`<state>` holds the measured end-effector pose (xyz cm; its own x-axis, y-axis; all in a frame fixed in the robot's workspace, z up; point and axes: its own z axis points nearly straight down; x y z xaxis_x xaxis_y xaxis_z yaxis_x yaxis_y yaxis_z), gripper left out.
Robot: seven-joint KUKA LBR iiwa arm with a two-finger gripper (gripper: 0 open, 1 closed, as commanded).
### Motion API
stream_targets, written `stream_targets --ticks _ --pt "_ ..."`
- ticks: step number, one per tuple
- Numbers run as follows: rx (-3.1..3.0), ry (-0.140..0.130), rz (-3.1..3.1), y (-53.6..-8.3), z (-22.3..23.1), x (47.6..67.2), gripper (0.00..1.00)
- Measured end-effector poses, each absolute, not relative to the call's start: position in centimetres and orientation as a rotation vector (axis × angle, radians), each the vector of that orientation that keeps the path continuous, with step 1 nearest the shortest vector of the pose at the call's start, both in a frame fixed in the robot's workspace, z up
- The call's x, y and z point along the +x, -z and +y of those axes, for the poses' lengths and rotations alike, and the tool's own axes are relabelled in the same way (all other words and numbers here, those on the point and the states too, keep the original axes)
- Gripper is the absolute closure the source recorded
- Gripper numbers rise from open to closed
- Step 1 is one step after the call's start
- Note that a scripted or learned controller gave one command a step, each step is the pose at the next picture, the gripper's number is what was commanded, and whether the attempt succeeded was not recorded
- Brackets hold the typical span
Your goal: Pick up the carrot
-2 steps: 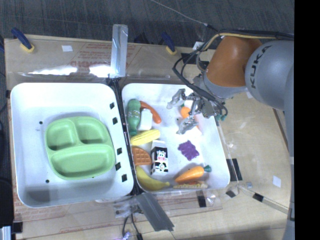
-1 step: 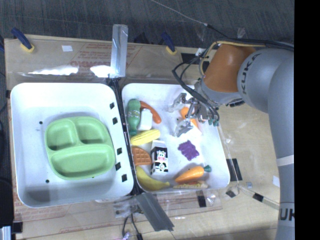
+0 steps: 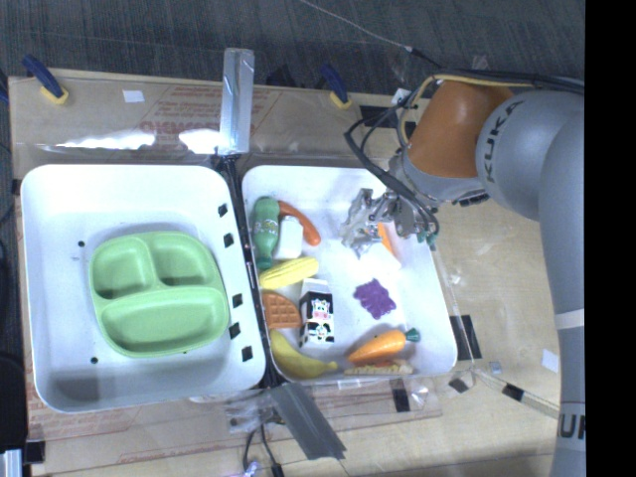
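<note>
The arm (image 3: 517,157) reaches in from the right and hangs its gripper (image 3: 373,222) over the upper part of the right-hand bin (image 3: 437,296), near that bin's far right wall. Whether the fingers are spread or pressed together cannot be told, since the metal parts blur into one grey cluster; a small orange piece (image 3: 389,238) lies right beside them, but nothing can be made out as pinched between them. The task's thing, the carrot (image 3: 380,346), lies on its side near the bin's lower right corner, its green top pointing right, well apart from the gripper and just above a pale strip along the bottom wall. Between the two sits a purple bunch of grapes (image 3: 376,297). The rest of the toys crowd the bin's left side: a green bottle (image 3: 265,225) with a white block and another orange vegetable (image 3: 303,223) against it, a corn cob (image 3: 288,271), a waffle (image 3: 281,311), a small milk carton (image 3: 318,316) and a banana (image 3: 298,361) curving along the bottom. The left bin (image 3: 50,296) holds a green divided plate (image 3: 159,291), probably kept there as a place to set things down. Judged from this, the pick is not yet done; the gripper would likely need to move toward the lower corner, where the nearby walls leave little room.
</note>
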<state>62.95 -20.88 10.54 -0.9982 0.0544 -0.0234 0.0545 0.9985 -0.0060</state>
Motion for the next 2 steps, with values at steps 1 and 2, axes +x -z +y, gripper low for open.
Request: stream_targets --ticks 1,2 --pt "0.083 0.010 3.118 -10.5 -20.9 62.9 0.00" --pt "0.076 0.016 3.106 -11.7 -20.8 63.2 1.00"
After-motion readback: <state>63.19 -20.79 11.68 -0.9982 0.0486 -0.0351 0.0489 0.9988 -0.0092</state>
